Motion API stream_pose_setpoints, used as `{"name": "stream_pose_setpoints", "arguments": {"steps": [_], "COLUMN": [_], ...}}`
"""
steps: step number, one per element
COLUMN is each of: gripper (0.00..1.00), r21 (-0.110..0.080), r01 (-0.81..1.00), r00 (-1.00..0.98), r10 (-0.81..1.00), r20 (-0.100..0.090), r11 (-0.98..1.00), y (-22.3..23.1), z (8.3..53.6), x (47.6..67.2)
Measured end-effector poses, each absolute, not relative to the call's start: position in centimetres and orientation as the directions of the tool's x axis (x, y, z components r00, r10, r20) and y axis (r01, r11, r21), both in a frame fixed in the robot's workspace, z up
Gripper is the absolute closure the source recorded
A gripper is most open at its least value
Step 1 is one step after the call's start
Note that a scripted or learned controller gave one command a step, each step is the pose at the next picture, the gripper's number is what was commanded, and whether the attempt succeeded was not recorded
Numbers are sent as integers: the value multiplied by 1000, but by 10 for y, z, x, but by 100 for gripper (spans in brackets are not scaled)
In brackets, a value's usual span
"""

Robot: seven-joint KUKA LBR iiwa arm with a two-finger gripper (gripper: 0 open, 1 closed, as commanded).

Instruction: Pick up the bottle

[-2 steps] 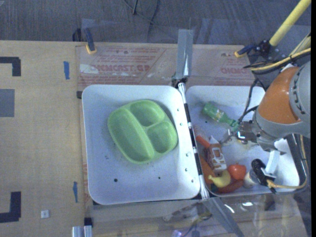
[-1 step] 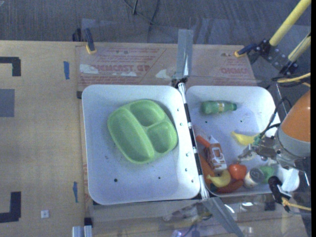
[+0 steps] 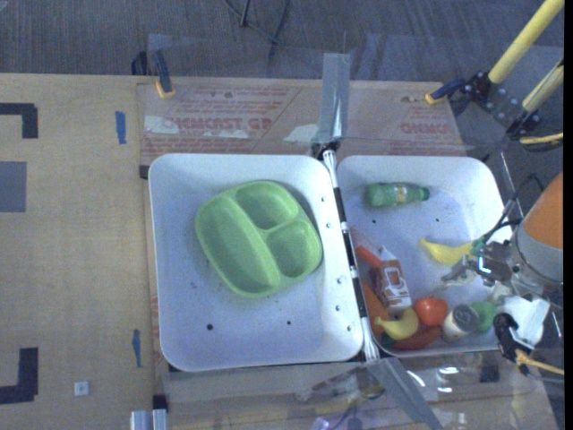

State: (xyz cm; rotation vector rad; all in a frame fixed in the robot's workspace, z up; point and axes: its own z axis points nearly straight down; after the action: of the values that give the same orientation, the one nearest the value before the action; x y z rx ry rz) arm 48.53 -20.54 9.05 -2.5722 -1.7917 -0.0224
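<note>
The pincer (image 3: 488,271) hangs over the right bin's (image 3: 479,173) edge, its state impossible to tell. The green bottle (image 3: 397,193) lies well beyond it; closer clutter risks being grabbed instead.

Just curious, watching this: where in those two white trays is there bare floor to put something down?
Left bin: bare floor all around the green divided plate, widest along the near edge. Right bin: a bare patch between the green bottle and the banana. Its near corner is crowded with the carton, tomato and other toys.
</note>
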Motion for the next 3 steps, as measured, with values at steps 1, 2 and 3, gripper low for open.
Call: {"name": "stream_pose_setpoints", "arguments": {"steps": [1,2,3], "gripper": [0,0,0], "r21": [0,1,-3], "r01": [923,874,930], "r00": [386,487,368], "r10": [923,874,930], "r20": [-1,-1,-1], "r11": [-386,-487,-368], "y": [-209,-186,-120], "z": [206,218,141], "x": [547,620,664]}}
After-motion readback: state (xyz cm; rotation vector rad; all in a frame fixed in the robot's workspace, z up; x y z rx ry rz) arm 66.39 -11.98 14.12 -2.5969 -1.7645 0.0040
